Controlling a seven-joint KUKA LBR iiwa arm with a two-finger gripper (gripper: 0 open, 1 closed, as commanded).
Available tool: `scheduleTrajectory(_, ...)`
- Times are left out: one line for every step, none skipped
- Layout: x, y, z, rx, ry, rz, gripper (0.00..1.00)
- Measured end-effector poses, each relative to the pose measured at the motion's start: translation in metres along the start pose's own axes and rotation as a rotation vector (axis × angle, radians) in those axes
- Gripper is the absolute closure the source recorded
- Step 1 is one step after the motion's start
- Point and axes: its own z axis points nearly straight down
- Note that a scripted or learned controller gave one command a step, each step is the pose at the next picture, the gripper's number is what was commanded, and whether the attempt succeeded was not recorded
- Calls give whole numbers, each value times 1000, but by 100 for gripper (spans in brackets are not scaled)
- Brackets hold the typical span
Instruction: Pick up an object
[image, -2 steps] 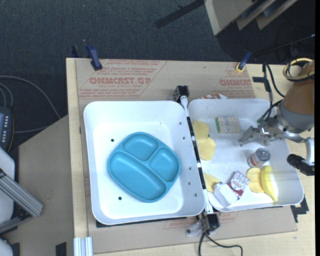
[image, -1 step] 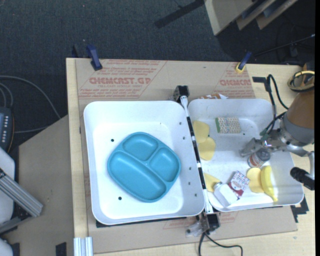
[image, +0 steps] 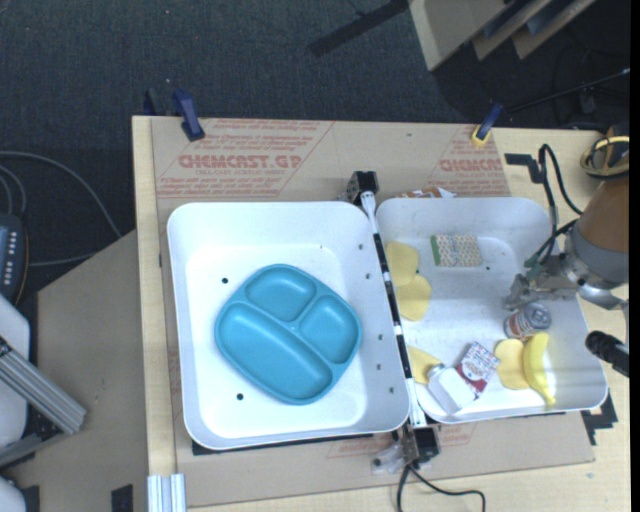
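The right bin (image: 480, 212) holds several small things. A green-speckled packet (image: 456, 250) lies near its back wall. Two pale yellow flat pieces (image: 408, 282) rest against its left wall. At the front lie a banana (image: 539, 366), a red and white packet (image: 478, 362) and a white block (image: 445, 392). A small round can (image: 528, 321) sits toward the right side. My gripper (image: 534, 291) hangs low over the bin's right part, just behind and above the can. I see nothing lifted from the bin floor.
The left bin (image: 200, 240) carries a blue divided plate (image: 288, 332) in its middle. A black clamp (image: 362, 185) sits at the back where the bins meet. Cables (image: 555, 190) run along the bench's right side. My arm (image: 605, 235) enters over the right bin's right rim.
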Motion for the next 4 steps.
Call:
scheduleTrajectory(39,52,-40,-1,-3,0,100)
scheduleTrajectory(39,51,-39,1,-3,0,0)
scheduleTrajectory(17,5,11,3,-3,2,0)
scheduleTrajectory(8,-47,10,3,-2,3,0)
